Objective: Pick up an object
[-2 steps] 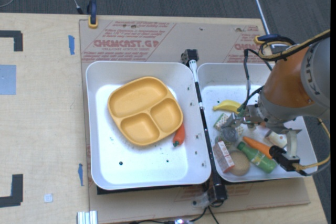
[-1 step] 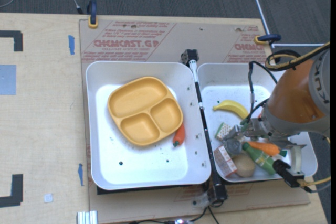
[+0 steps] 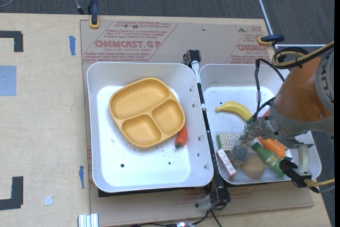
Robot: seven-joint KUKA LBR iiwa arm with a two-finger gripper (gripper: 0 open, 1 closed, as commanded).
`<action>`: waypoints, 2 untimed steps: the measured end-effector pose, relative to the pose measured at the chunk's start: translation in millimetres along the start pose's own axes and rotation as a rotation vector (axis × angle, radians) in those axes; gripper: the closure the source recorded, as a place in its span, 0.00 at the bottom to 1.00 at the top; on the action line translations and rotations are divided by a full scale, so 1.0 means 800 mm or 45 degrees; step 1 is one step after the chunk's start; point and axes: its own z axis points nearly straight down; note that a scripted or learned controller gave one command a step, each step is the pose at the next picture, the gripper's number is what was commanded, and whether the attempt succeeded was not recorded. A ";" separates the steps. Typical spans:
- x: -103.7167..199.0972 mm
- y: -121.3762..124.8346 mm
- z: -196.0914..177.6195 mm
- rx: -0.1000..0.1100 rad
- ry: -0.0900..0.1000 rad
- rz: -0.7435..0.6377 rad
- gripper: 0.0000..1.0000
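Note:
My gripper (image 3: 252,131) is lowered into the right bin (image 3: 212,82), just right of a yellow banana (image 3: 234,109) and above a cluster of items. Under and beside it lie a green bottle (image 3: 269,157), an orange carrot-like piece (image 3: 274,145), a grey round object (image 3: 240,152), a tan potato-like lump (image 3: 253,168) and a small red and white box (image 3: 226,162). The wrist hides the fingertips, and nothing can be seen held between them.
The left bin (image 3: 101,167) holds a yellow divided plate (image 3: 147,111) with a small red-orange piece (image 3: 181,137) at its right edge. A pale mesh patch (image 3: 227,140) lies near the right bin's left wall. Black cables loop over the arm at the right.

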 end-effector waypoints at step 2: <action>0.000 0.001 -0.012 -0.003 -0.001 0.000 1.00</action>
